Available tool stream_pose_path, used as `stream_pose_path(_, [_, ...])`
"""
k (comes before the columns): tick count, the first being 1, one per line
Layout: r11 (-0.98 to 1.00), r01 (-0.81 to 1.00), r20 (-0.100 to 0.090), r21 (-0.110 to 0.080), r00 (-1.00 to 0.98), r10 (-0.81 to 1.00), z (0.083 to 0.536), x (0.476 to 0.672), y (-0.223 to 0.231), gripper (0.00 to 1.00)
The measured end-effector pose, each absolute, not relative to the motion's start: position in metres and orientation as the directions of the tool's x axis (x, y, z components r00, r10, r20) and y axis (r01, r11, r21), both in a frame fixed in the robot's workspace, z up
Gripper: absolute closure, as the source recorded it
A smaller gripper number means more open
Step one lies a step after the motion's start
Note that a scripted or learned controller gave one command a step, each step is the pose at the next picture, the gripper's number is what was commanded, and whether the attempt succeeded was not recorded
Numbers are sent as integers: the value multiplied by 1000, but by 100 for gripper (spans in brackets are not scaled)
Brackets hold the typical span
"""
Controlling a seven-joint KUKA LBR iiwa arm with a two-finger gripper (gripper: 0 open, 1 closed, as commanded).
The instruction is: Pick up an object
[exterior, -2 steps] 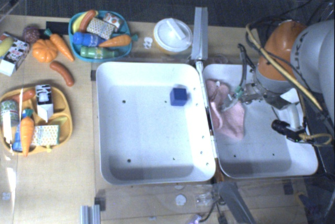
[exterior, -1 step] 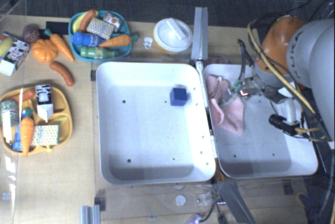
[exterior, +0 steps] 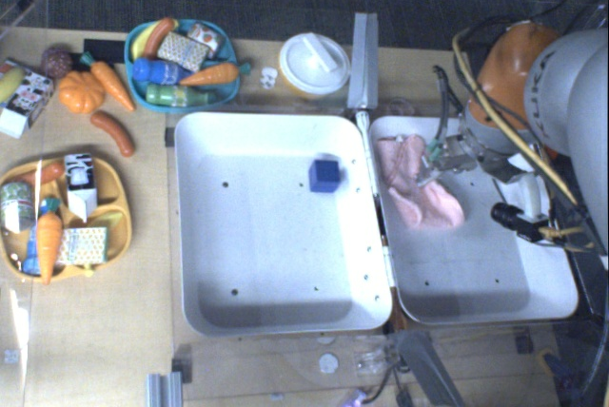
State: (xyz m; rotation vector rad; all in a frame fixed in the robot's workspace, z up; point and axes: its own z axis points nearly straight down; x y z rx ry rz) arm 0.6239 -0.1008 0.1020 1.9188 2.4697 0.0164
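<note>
Camera view, from above at a slant. Two white bins lying side by side on the surface (exterior: 143, 319): left bin (exterior: 247, 300) carrying a blue cube (exterior: 325, 175) toward its upper right; right bin (exterior: 476, 296) carrying a pink cloth (exterior: 419, 191), crumpled in its upper left corner. Grey arm (exterior: 561, 82) reaching in from the right, fingers (exterior: 440, 156) hanging at the cloth's right edge; contact and spread of the fingers impossible to tell. Blue bowl of toy food (exterior: 183, 65), yellow tray (exterior: 65, 220) and white lid (exterior: 315, 63) sitting outside the bins.
</note>
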Motion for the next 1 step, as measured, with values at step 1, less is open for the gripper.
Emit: stream_pose_path(1, [405, 914, -4, 5, -405, 914, 210, 670, -68, 100])
